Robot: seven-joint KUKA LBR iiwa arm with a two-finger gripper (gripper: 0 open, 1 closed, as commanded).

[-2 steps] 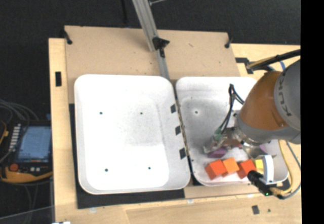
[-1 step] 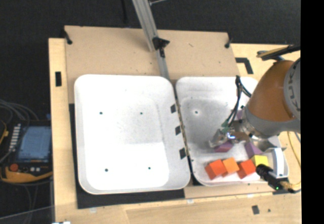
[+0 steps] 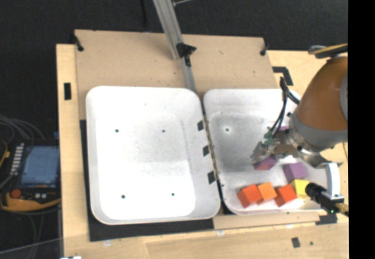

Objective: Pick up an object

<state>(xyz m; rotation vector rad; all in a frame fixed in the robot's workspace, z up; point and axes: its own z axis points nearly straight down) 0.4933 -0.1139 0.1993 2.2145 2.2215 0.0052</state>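
We see gripper [image 3: 265,152] over purple block [image 3: 265,162], apparently touching; pincer state unclear; blocks [image 3: 268,193] crowd right bin's [image 3: 234,105] near edge.

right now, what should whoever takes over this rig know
Gripper: low in the right bin, right at a purple block; finger state unclear, no hold confirmed.
Things: three orange blocks, a second purple block and a yellow block along the bin's near edge.
Done: nothing visibly lifted.
Left: secure one object and raise it.
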